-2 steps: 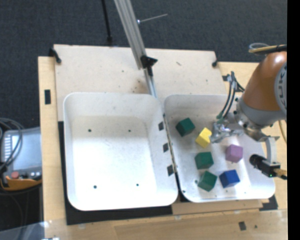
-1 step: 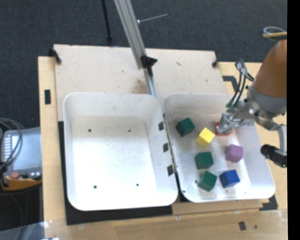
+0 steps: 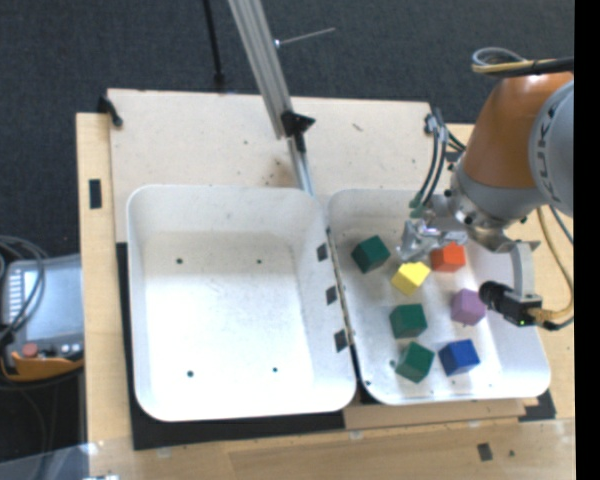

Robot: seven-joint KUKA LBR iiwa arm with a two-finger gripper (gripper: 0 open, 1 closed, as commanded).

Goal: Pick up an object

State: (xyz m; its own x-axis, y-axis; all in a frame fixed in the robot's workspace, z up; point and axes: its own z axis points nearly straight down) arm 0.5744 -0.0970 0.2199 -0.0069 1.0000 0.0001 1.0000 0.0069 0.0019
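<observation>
The right bin [image 3: 525, 373] holds several small blocks: a green block [image 3: 371, 254] at upper left, a yellow block [image 3: 411, 276], an orange block [image 3: 448, 259], a purple block [image 3: 468, 307], two more green blocks [image 3: 408, 320] [image 3: 416, 361] and a blue block [image 3: 459, 356]. My gripper [image 3: 421, 238] hangs low over the bin's upper middle, just above the yellow block and left of the orange one. I see nothing held in it.
The left bin [image 3: 230, 298] lies beside the right one. A slanted metal pole [image 3: 265, 63] runs down to the bins' shared back corner. The arm's grey and orange body [image 3: 515, 148] covers the right bin's far right corner. Cables loop beside the wrist.
</observation>
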